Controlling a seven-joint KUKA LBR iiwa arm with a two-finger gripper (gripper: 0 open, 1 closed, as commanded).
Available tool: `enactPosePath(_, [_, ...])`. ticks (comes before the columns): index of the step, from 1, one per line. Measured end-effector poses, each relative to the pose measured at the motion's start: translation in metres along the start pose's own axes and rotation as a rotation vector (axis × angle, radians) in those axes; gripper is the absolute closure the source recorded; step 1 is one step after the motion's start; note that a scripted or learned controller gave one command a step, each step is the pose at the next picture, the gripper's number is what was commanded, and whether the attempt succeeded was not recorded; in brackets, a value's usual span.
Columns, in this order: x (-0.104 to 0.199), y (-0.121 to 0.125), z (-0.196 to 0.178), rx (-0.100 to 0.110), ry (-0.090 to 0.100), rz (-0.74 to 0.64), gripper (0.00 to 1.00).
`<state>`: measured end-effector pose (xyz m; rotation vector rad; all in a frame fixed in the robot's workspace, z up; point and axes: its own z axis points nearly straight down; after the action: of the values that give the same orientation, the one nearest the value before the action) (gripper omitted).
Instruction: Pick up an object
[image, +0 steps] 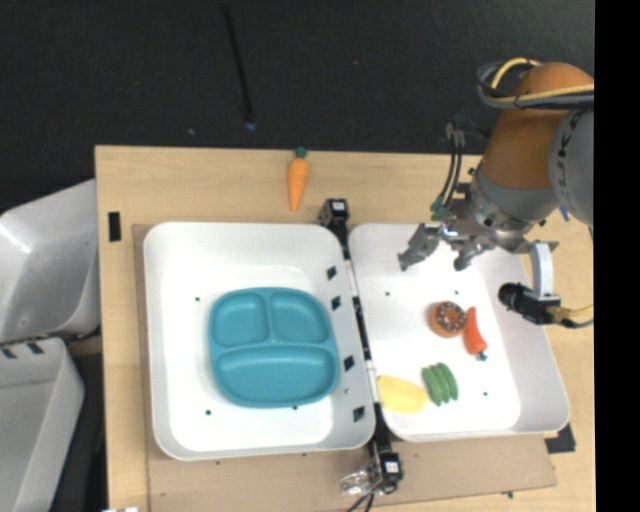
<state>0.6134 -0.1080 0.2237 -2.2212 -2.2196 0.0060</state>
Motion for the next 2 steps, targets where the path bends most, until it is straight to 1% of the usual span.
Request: enactPosePath(2, [0.001, 0.003, 0.085, -0.001, 0.0, 0.003, 0.0])
